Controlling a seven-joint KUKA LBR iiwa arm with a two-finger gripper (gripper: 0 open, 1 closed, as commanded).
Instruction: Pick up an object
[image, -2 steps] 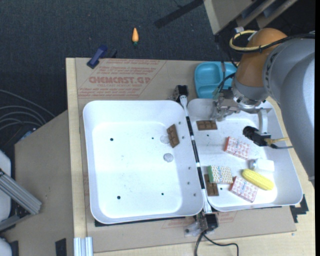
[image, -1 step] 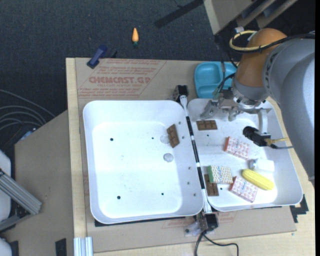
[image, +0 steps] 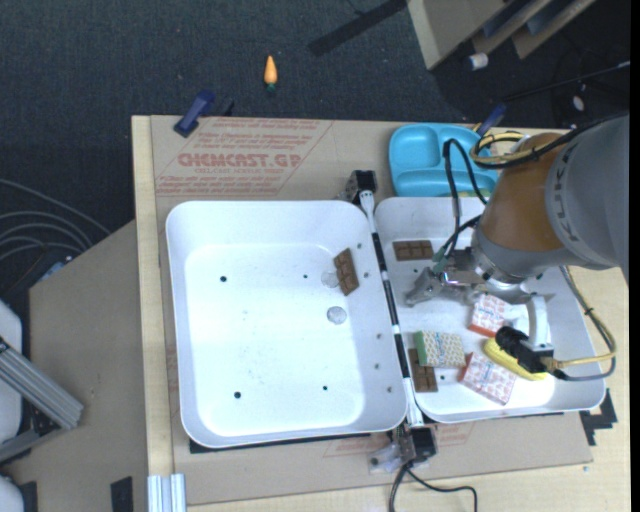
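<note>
- The end effector sits low in the right bin, close to that bin's left wall. Whether it is open or closed cannot be told from this slant.
- The arm reaches in from the right and covers the bin's far right corner.
- Nearest things to pick:
  - A flat brown bar lies just behind the end effector.
  - A red-and-white patterned packet lies just beside it, toward the front.
- Further to the front lie a green-dotted packet, a small brown piece against the left wall, and a second red-and-white packet.
- The things in the right bin lie close together, with bare floor along the back wall.
- The left bin has wide open floor. A brown block and a grey disc lie near its right wall.
- The two bins meet along a dark seam.
- The brown surface carries red print reading "CHEMCAST GP" behind the left bin.
- A blue tray rests behind the right bin.
</note>
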